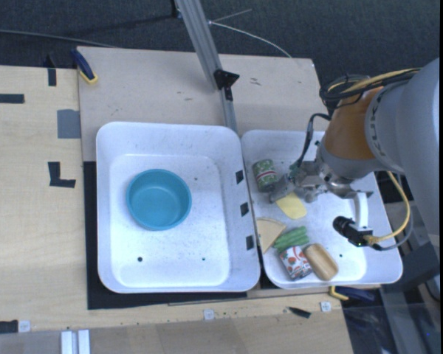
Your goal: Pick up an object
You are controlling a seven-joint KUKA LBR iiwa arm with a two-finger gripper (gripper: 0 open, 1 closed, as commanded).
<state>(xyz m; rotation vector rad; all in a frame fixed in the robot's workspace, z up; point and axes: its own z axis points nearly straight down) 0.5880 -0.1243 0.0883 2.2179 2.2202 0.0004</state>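
Observation:
In the right bin (376, 271), my gripper (295, 189) hangs low over the middle, at the end of the grey arm with its orange band (347, 133). A small green can (264, 174) lies just to its left. A pale yellow piece (293, 208) sits right beneath the gripper's tip, touching or nearly touching it. Nearer the front lie a tan wedge (269, 232), a green pea pod (291, 237), a red-labelled can (294, 262) and a brown bread roll (321, 261). The arm's body hides the grip itself.
The left bin (111, 271) holds a blue bowl (159, 198). A grey metal pole (207, 46) slants down to the bins' shared back corner. Black and yellow cables (387, 234) loop by the right bin's right rim.

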